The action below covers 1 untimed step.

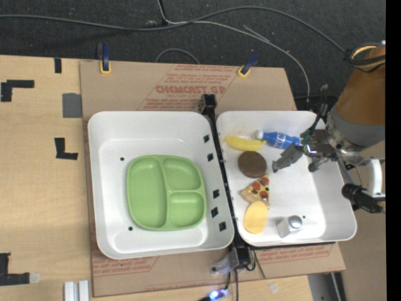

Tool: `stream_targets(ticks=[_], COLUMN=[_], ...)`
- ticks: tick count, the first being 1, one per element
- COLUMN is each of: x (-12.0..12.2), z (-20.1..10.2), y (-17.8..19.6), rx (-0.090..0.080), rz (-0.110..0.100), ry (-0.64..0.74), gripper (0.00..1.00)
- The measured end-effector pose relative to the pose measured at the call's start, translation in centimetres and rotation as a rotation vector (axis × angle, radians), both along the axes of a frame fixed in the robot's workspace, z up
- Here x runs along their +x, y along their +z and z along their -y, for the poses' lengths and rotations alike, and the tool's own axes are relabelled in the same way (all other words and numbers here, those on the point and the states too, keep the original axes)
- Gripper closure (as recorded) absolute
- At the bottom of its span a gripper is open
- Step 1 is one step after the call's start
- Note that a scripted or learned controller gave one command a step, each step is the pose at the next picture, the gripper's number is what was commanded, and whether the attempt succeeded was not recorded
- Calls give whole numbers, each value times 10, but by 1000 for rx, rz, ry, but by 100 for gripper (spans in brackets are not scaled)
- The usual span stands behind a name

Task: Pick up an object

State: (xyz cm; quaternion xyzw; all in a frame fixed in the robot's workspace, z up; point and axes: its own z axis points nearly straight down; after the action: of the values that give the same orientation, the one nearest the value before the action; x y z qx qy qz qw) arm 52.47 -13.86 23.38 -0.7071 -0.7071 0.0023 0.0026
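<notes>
While the arm (366, 99) is seen reaching in from the right, its gripper (299, 157) is held low over the right bin (332, 231), near that bin's upper right part. Two dark fingers (285, 160) are seen spread apart, one pointing down-left toward the bin floor and the other set further right; nothing is seen between them.

Several objects are laid in the right bin. A banana (243, 143) is laid near the top left, and a blue bottle (277, 138) with a white cap is laid just to its right, its far end close beside the gripper; whether the two touch cannot be told. A brown disc (252, 163) is placed just below the banana. A pizza slice (257, 190) is laid below the disc, and a pale yellow piece (255, 217) is set just under the slice, close to the bin's left wall. A small grey object (287, 225) is found near the bottom edge, apart from the yellow piece.

A green divided plate (166, 191) is held in the left bin (100, 130), lying flat near its middle. Both bins are set side by side on a cardboard sheet (182, 86), which is fixed at its far edge by two clamps (103, 58).
</notes>
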Motion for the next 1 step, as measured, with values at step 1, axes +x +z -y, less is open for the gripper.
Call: stream_targets(ticks=[1], x=[-1], z=[9], y=[-52], rx=[1], rz=[-2], ry=[-1], gripper=[0])
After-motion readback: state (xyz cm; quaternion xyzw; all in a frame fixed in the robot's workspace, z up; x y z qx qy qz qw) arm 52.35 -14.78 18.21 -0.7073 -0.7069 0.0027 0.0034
